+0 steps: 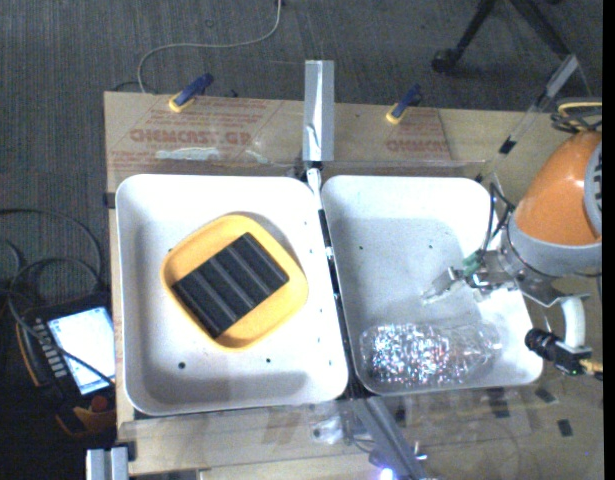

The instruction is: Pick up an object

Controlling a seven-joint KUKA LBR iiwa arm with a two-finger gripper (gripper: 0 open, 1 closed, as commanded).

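The gripper (457, 278) is seen low over the right bin (387, 213), near its 3 o'clock wall, entering from the right. Whether the jaws are open or closed cannot be told; nothing is seen held between them. The nearest candidate, a clear plastic bottle filled with glittery bits (427, 350), is lying on its side along the 6 o'clock wall of that bin, long axis roughly 9-to-3. From the jaws it lies toward 7 o'clock, near but apart. A descent shifted that way, with the jaws set across the short axis, is judged necessary. The yellow-and-black ribbed pad (235, 280) in the left bin (147, 228) lies well apart at 9 o'clock.
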